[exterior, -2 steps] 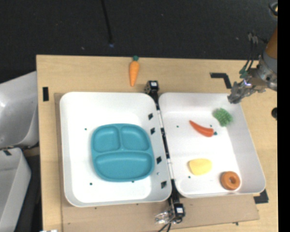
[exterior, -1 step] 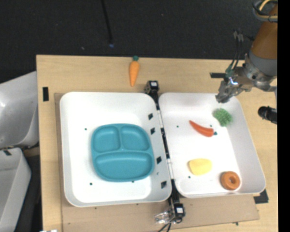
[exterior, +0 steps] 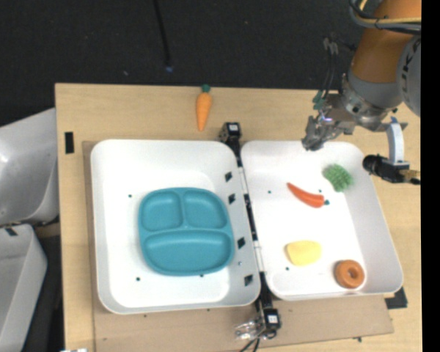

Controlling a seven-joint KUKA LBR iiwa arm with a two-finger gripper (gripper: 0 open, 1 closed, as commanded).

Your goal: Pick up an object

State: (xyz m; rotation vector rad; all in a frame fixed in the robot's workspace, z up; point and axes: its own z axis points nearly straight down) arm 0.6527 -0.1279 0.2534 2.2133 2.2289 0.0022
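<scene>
Tabletop [exterior: 154, 112] was noted as pale matt wood. Both bins [exterior: 110, 196] were seen as smooth white plastic, slightly glossy. Teal divided plate [exterior: 185, 231] was recorded as smooth matt plastic. Carrot [exterior: 203, 108] and pepper [exterior: 306, 194] were judged glossy plastic.

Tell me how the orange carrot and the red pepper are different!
The carrot is orange with a green top, while the red pepper is red. The carrot lies on the bare wooden bench outside the bins; the pepper lies inside the right bin. The carrot looks straight and points up and down in the view; the pepper is slightly curved and lies slanted. Both are long, thin toy vegetables, and nothing is touching either.
</scene>
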